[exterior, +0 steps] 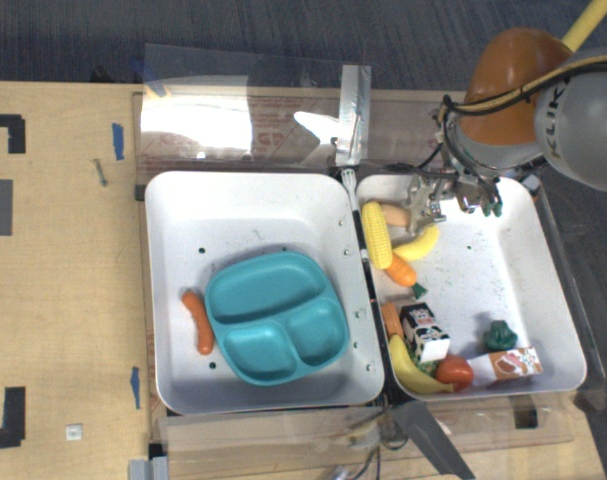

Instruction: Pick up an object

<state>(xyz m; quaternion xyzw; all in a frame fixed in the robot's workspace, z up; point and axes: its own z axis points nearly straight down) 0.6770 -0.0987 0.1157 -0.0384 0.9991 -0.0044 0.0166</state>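
Note:
My gripper (427, 206) hangs over the back left corner of the right bin (548, 268), below the orange band of the arm. Right under and beside it lie a small yellow banana (419, 246), a yellow corn cob (377, 234) and a pinkish piece (395, 215). An orange carrot (403, 272) lies just in front of them. I cannot see any object held in the gripper.
At the front of the right bin are a black-and-white carton (424, 330), a second banana (411, 368), a tomato (455, 371), a green broccoli (500, 334) and a juice box (515, 364). The left bin (173, 208) holds a teal divided plate (275, 315) and an orange sausage (198, 321).

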